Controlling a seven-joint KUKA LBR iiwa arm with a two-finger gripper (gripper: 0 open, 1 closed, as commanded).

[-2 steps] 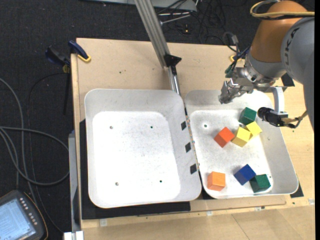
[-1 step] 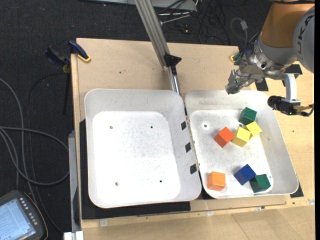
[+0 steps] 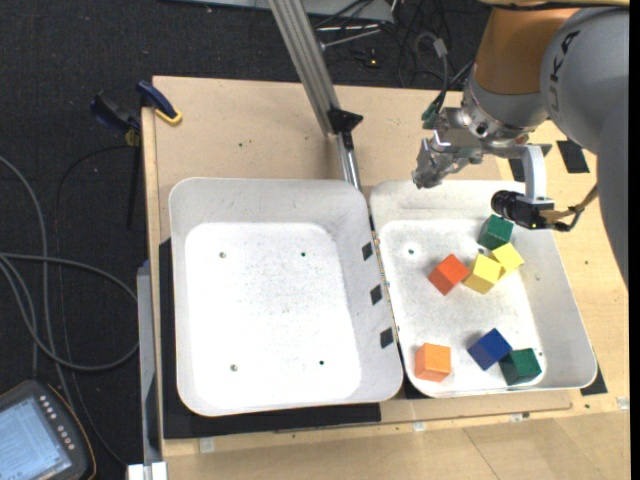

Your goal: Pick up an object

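The right bin (image 3: 560, 298) holds several small blocks. A green block (image 3: 495, 233) lies near its far right, with two yellow blocks (image 3: 507, 257) (image 3: 483, 274) just in front of it and an orange block (image 3: 448, 273) to their left. Near the front lie another orange block (image 3: 432, 361), a blue block (image 3: 489, 348) and a dark green block (image 3: 521, 365). My gripper (image 3: 430, 171) hangs above the far left corner of the right bin, well clear of the blocks, and I see nothing between its fingers.
The left bin (image 3: 190, 268) sits beside the right one. A slanted metal pole (image 3: 310, 68) crosses the back of the bench. Blue clamps (image 3: 130, 108) sit at the bench's far left corner. Cables lie on the dark floor at left.
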